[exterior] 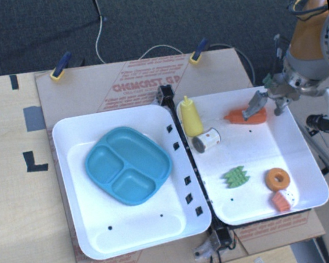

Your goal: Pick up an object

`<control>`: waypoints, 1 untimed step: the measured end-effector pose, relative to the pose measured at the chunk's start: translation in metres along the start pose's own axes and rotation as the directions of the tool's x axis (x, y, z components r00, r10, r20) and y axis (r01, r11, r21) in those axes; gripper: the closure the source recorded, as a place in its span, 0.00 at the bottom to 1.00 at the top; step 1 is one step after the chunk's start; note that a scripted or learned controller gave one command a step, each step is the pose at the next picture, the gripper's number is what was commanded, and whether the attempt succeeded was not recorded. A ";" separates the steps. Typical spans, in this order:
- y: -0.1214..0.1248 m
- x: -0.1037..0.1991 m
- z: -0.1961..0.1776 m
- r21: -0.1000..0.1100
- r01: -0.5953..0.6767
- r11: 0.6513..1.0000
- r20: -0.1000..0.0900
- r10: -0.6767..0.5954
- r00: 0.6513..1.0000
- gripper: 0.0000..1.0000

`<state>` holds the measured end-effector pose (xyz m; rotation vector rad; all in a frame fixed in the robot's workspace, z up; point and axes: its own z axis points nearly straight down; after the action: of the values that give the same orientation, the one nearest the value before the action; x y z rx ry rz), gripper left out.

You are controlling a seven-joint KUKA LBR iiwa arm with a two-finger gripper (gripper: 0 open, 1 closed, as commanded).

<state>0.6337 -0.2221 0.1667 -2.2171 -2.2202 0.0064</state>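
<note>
Left bin [72, 174], a shallow white plastic tray, is sitting on a brown cardboard sheet [137, 82] that is held at its far edge by two blue-and-yellow clamps [60, 66].

Item 1: a light blue plastic plate with three compartments [129, 163] is lying flat in the middle of the left bin, turned at a slant to the bin walls.

Right bin [299, 155], also shallow and white, is lying just beside the left one, the two sharing a dark divider strip.

Item 2: a yellow squeeze bottle with a pointed cap [191, 117] is lying near the far left corner of the right bin, along the divider.

Item 3: a small white and grey cylinder [206, 141] is lying on its side, touching the bottle's near end.

Item 4: a green ridged leaf-like toy [236, 177] is resting near the bin's middle.

Item 5: an orange flat piece [244, 117] is lying by the far wall.

Item 6: an orange ring [277, 179] is sitting toward the near right corner, with a pink and white block [282, 200] just beside it.

The gripper [265, 104] is hanging over the far right part of the right bin, its dark fingers [254, 106] spread apart, one reaching down to the orange flat piece; nothing is being held between them.
</note>
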 end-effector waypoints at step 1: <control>0.004 0.001 0.063 0.001 0.001 1.000 -0.001 -0.001 1.000 0.00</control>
<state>0.6377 -0.2214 0.1032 -2.2155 -2.2204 0.0066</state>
